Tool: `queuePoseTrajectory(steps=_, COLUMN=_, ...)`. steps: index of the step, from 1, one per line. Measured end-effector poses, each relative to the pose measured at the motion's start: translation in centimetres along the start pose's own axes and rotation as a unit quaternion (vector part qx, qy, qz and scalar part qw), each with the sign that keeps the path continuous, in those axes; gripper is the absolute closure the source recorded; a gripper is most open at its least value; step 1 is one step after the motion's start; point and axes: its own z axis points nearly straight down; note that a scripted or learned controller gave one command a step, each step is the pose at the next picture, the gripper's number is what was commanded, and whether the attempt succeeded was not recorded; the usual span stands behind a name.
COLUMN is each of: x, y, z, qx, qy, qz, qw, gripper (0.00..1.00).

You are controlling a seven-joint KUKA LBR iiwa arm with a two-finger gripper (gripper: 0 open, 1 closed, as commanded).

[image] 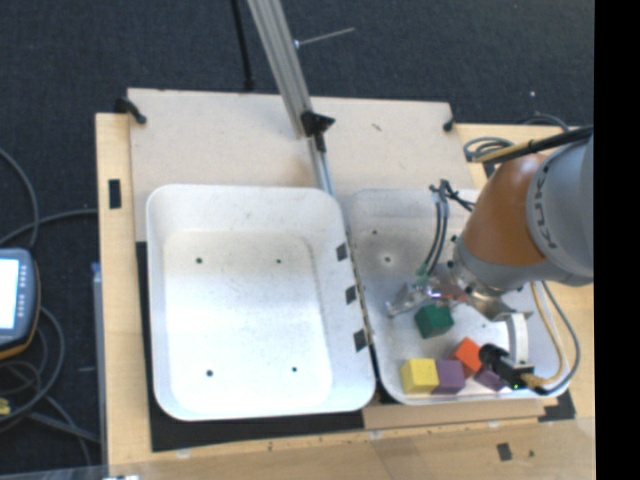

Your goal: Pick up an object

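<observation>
tool (428, 300) low in right bin (380, 218), directly above and touching green block (433, 320); finger state cannot be told. yellow block (420, 374), purple block (449, 377) and orange block (468, 352) near front wall.

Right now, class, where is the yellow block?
The yellow block lies in the right bin, near its front edge, with the purple block beside it on the right.

Tan bench (118, 298) carries 2 white bins side by side: left bin (160, 298), right bin (375, 218).
</observation>
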Motion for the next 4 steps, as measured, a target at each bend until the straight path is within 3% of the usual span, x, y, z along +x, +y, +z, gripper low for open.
queuePoseTrajectory(steps=1, x=0.8, y=2.3, z=0.0, qx=-0.001, qy=0.0, qz=-0.002, qw=1.0, gripper=0.0)
queuePoseTrajectory(steps=2, x=4.8, y=3.8, z=-10.4, qx=-0.005, qy=0.001, qz=-0.004, qw=1.0, gripper=0.0)
queuePoseTrajectory(steps=3, x=-2.1, y=0.4, z=0.2, qx=0.0, qy=0.0, qz=0.002, qw=1.0, gripper=0.0)
queuePoseTrajectory(steps=4, x=3.1, y=-2.4, z=0.0, qx=-0.001, qy=0.001, qz=-0.003, qw=1.0, gripper=0.0)
